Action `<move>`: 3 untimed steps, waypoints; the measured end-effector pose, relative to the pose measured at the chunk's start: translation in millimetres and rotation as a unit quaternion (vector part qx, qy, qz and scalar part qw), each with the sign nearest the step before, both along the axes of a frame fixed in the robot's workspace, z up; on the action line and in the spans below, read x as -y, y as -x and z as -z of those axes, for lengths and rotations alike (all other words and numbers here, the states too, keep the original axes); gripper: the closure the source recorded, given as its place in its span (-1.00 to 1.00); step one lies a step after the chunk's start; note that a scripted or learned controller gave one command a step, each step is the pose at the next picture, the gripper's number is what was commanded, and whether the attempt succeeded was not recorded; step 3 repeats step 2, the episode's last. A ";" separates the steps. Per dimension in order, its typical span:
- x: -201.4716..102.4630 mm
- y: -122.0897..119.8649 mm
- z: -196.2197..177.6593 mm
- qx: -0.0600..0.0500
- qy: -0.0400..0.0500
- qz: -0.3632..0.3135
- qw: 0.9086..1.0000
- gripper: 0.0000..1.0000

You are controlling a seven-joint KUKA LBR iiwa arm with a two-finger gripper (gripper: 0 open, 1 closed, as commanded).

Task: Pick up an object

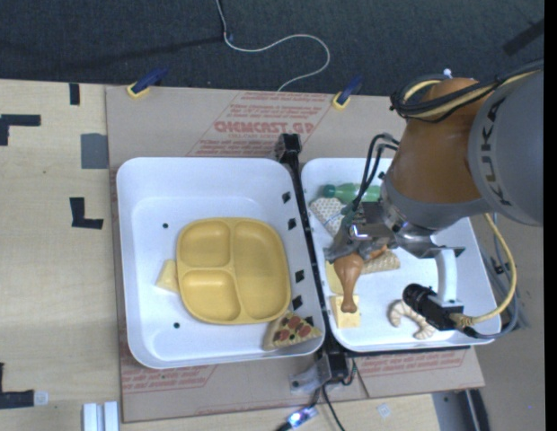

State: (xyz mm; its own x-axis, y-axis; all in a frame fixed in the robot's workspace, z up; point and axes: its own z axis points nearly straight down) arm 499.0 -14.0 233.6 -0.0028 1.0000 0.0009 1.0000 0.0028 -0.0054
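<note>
The arm [458,151] comes in from the right of the frame and leans over the right bin [481,330]. Its gripper [361,239] is low over the left part of this bin, and if it is released or clenched I cannot tell.

Just below the gripper lies a toy chicken drumstick [349,275], near the bin's left wall. Its long axis runs almost up and down in the frame, a little tilted: the thick brown meat end is toward the top, at the gripper, and the thin bone end points to the lower edge, over a yellow flat piece [348,314]. I cannot tell if the gripper touches it.

In the same bin, a green item [346,191] lies at the upper left and a pale shrimp-like toy [410,317] at the lower middle.

The left bin [144,187] holds a yellow divided plate [234,270] in its centre and a pizza slice [291,331] at its lower right corner.
</note>
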 end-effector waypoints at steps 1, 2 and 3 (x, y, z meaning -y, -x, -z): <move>-8.8 1.8 17.6 0.000 0.001 0.001 1.000 1.00; -6.7 12.7 19.4 0.000 0.001 0.001 1.000 1.00; -6.7 12.7 19.4 0.000 0.001 0.001 1.000 1.00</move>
